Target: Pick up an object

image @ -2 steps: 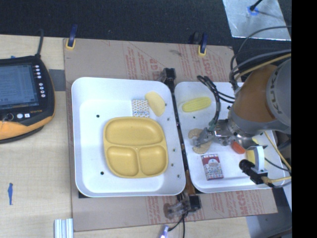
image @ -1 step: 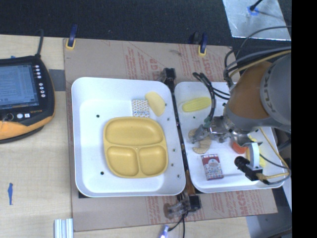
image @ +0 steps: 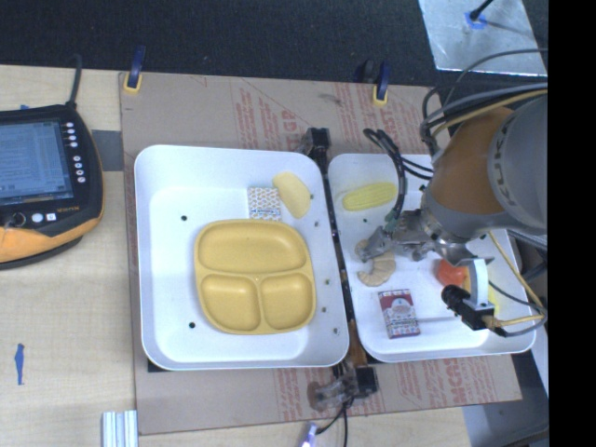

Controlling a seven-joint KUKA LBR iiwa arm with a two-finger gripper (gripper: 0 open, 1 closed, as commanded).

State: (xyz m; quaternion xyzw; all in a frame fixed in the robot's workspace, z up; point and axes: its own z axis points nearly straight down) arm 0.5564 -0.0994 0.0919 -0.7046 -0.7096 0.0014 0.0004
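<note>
Far to my left a handheld control pendant (image: 42,180) with a lit screen lies on the bench, well apart from the bins. Next comes the left bin (image: 163,324), which bears a yellow divided tray (image: 253,275) in its middle; a small patterned packet (image: 264,204) touches the tray's far edge, and a pale yellow banana-like piece (image: 292,194) lies just beside that packet. Across the dividing rims, the right bin (image: 372,346) holds a yellow corn cob (image: 369,196) near its far end, a tan flat piece (image: 377,270) lower down, a small red box (image: 399,313) near the front wall, and a red-orange object (image: 452,273) beside my wrist. My pincer (image: 380,243) hangs low over this bin, just above the tan piece; how far it is parted I cannot tell, nor whether it grips anything.
</note>
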